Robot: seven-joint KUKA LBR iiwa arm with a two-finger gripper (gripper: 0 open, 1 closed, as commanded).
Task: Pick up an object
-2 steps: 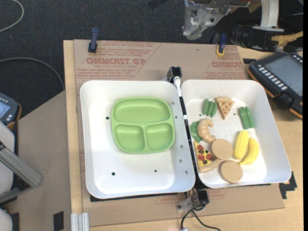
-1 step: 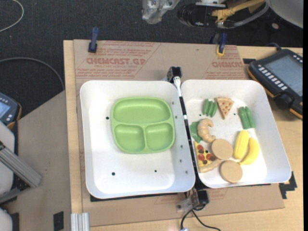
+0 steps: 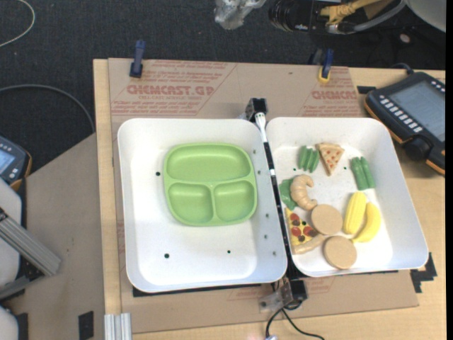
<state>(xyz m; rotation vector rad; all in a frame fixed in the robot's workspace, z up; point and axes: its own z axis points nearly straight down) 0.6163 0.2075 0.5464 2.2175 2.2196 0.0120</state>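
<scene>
**Nothing Picked Yet**

We are at the start. Our tool (image 3: 233, 6) hangs blurry at the top, far from the bins, and we cannot tell its state. The toy food sits in the right bin (image 3: 396, 154): a banana (image 3: 361, 217), a croissant (image 3: 303, 190), a pizza slice (image 3: 330, 156). Next we must choose one and go down over it. The green tray (image 3: 209, 183) lies in the left bin (image 3: 141, 190).

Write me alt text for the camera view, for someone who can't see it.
Two shallow white bins sit side by side on a bench: the left bin holds a green divided plate, the right bin holds toy food, including bananas, a pizza slice and round cookies. The gripper is blurred beyond the bench's far edge.
</scene>
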